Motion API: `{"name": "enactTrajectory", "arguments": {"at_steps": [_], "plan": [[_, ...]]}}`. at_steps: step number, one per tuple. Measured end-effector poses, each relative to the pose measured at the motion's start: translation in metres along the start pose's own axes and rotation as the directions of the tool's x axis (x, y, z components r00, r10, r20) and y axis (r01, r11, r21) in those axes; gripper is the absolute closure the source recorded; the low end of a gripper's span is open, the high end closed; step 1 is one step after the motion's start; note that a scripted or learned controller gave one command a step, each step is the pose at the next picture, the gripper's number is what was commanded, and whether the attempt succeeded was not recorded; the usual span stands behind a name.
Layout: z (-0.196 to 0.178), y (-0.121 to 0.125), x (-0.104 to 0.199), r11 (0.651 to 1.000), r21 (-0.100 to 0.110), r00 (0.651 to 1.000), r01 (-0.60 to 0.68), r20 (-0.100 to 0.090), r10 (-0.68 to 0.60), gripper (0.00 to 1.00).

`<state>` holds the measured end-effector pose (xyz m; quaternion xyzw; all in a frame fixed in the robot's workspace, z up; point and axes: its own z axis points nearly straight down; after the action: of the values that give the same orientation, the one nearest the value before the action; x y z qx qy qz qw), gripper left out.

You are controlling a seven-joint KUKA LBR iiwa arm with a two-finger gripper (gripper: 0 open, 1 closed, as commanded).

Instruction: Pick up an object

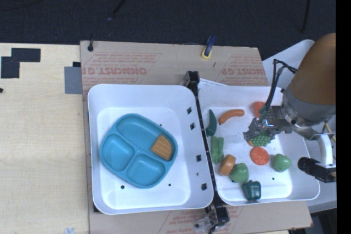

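Observation:
My gripper (262, 130) hangs low over the right bin (296, 186), right above a bumpy green toy (261, 140). Several toy foods lie around it: an orange sausage (231, 115), a red-orange round piece (259, 156), a green round piece (281, 162), a small orange piece (226, 164), a green lump (239, 173), a dark teal pepper (252, 190), a green pod (217, 149) and a dark green one (211, 122). A red piece (257, 108) peeks out behind the gripper.
The left bin (109, 104) holds a blue divided plate (131, 148) with a tan waffle-like piece (162, 147) on its right side. A black divider (200, 140) separates the bins. Brown cardboard (142, 66) lies behind them.

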<state>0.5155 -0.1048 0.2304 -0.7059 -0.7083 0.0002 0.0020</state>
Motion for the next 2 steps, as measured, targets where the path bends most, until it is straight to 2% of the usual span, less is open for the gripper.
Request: {"name": "enactTrajectory", "arguments": {"at_steps": [1, 2], "plan": [[-0.002, 0.012, 0.046, 1.0, -0.001, 1.0, 0.001, 0.0, -0.001, 1.0], [0.012, 0.011, 0.065, 1.0, 0.002, 1.0, -0.002, 0.001, 0.002, 1.0]]}}
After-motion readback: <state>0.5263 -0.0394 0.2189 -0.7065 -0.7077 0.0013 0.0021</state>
